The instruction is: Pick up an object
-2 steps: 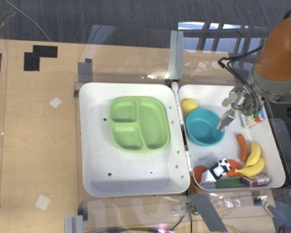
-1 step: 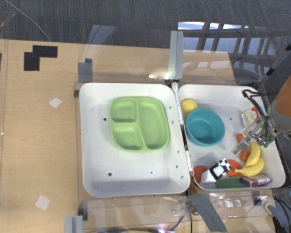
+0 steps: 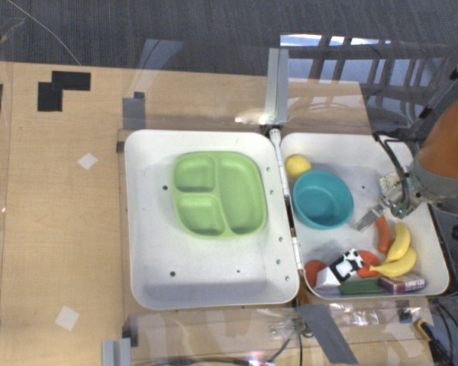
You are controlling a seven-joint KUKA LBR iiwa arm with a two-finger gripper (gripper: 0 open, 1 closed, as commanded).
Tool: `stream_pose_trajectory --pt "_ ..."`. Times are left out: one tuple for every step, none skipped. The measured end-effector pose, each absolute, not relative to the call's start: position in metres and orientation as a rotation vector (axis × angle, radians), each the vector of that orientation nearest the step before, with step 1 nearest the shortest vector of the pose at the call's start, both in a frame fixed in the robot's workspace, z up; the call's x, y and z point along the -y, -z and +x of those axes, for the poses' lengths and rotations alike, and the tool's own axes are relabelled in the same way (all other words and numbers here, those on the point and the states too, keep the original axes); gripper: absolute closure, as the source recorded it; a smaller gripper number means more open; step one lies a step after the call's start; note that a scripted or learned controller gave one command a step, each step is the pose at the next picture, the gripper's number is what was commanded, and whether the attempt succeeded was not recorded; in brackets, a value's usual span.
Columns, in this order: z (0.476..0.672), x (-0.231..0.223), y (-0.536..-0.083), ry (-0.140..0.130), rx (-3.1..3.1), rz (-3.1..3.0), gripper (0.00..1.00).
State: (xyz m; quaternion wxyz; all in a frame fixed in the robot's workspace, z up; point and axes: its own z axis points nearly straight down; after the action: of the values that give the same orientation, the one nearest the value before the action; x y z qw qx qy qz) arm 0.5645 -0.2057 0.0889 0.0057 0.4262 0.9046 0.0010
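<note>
Where the wooden bench [image 3: 53, 204] lies bare at the far left, well apart from the pincer [image 3: 389, 204], the left white bin [image 3: 149, 280] comes next. It holds one thing, a green divided plate [image 3: 217, 193], lying flat in the bin's upper middle, well to the pincer's left.

The right white bin [image 3: 343, 147] sits edge to edge with it, and the pincer hangs over this bin's right part. A yellow lemon [image 3: 297, 165] lies against the bin's left wall, up and to the left of the pincer. It touches the rim of a teal bowl [image 3: 322, 198], which stands upright just to the pincer's left. Below and left of the pincer, along the near wall, a red rounded piece [image 3: 314, 269] lies beside a black-and-white toy [image 3: 349, 265], with a green block [image 3: 359, 287] just under the toy.

Just below the pincer lies an orange carrot-like piece [image 3: 383, 233], set nearly upright in the view, and a banana [image 3: 397, 254] curves along its right side, touching or nearly touching it. A small purple box [image 3: 403, 284] lies under the banana, by the near wall.

The pincer itself is low over the bin floor, between the bowl and the right wall, just above the carrot piece's top end. Whether it is wide or narrow cannot be told, and nothing can be seen held in it. The arm's orange band [image 3: 450, 147] rises up and to its right.
</note>
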Motion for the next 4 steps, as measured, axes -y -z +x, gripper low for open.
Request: stream_pose_trajectory --pt "0.569 0.206 -0.103 -0.005 -2.824 1.318 1.0" --pt "0.591 0.128 -0.227 -0.013 -2.854 1.261 1.0" --pt "0.587 0.132 -0.22 -0.004 -2.862 1.275 0.0" --pt "0.547 0.115 -0.094 -0.009 -2.887 1.192 0.0"
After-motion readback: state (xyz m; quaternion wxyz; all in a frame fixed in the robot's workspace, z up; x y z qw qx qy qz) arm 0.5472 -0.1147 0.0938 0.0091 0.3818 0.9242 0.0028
